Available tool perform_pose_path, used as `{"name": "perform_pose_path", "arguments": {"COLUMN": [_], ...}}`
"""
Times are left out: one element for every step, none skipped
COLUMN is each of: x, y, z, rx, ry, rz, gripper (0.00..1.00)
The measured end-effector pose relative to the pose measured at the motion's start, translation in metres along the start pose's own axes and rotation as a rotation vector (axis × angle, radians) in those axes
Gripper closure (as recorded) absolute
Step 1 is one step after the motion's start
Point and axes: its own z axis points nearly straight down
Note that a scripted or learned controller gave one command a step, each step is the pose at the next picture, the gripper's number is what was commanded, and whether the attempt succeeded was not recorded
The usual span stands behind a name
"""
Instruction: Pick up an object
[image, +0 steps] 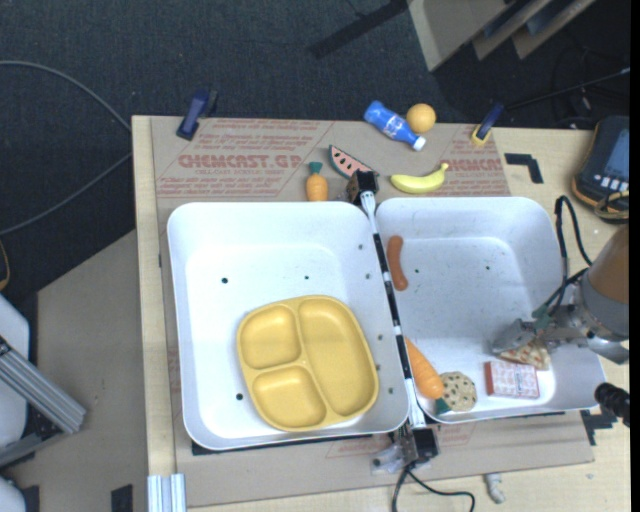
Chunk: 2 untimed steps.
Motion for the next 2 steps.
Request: {"name": "perform_pose_path", "arguments": {"x": [-0.003,0.042], "y": [0.002,0.117], "z": [-0.011,-0.053], "rx": [-0.009,-0.007], "ry": [-0.008,-0.007], "rz": [0.004,0.000], "gripper": [1.00,1.00]}}
